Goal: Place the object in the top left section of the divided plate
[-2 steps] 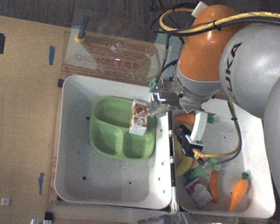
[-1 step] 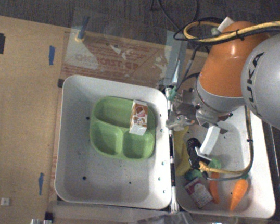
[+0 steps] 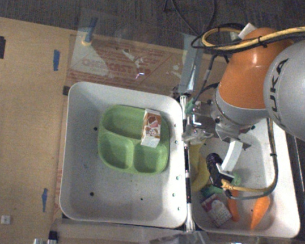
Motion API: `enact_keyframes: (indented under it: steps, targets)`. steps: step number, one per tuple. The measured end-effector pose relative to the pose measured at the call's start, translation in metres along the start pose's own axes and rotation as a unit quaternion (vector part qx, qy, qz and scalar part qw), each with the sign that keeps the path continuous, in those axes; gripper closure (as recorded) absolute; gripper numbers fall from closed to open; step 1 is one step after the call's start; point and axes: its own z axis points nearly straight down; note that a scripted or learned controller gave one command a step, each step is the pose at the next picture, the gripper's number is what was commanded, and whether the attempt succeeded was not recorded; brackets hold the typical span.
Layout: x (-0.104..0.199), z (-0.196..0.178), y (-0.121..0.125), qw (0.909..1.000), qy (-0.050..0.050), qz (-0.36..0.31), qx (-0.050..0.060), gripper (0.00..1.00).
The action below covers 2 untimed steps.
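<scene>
Atop the plate [image 3: 116, 152], carton [image 3: 151, 128] lies apart from arm [image 3: 246, 76].

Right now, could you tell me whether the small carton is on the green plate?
On it: the carton lies on the plate's right side.

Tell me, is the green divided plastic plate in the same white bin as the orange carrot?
No, the green plate lies in the left bin, the orange carrot in the right bin.

I read "UKA" in black letters, running sideways on the grey arm [image 3: 297, 78], upper right of the frame. Label on the small carton [image 3: 151, 128] on the green plate [image 3: 116, 150] and reddish print on the clear sheet [image 3: 122, 62] at top centre are too blurred for me to read.
</scene>
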Motion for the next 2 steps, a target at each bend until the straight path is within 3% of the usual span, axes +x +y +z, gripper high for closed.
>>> enact_keyframes:
  steps: [1,2]
  targets:
    - [0.008,0.043,-0.023,0.9913,0.0,-0.132,0.0,1.0]
    - [0.082,-0.008,-0.042,0.9894,0.0,-0.145,-0.002,1.0]
